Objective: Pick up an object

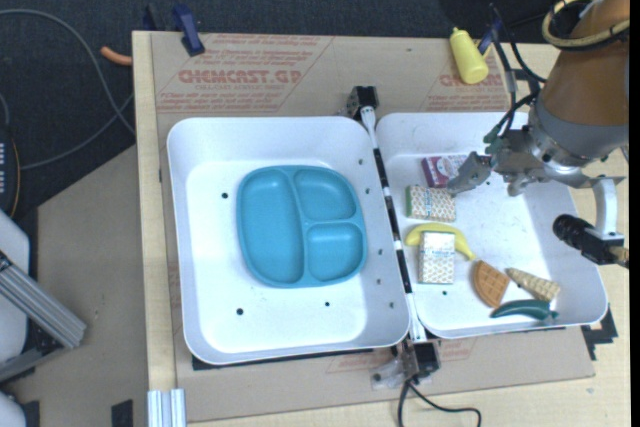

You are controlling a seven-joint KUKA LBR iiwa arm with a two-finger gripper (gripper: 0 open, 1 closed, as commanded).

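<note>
Several items crowd right bin (590, 290): drop gripper (470, 175), finger state unclear, squarely over maroon packet (437, 171) near far edge.

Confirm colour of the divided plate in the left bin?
Light blue, plain, no pattern: the divided plate shows clearly in the camera view.

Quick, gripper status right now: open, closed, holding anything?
Gripper: cannot be told from the camera view. It hangs over the right bin beside the maroon packet, with no item visibly in its grasp.
</note>
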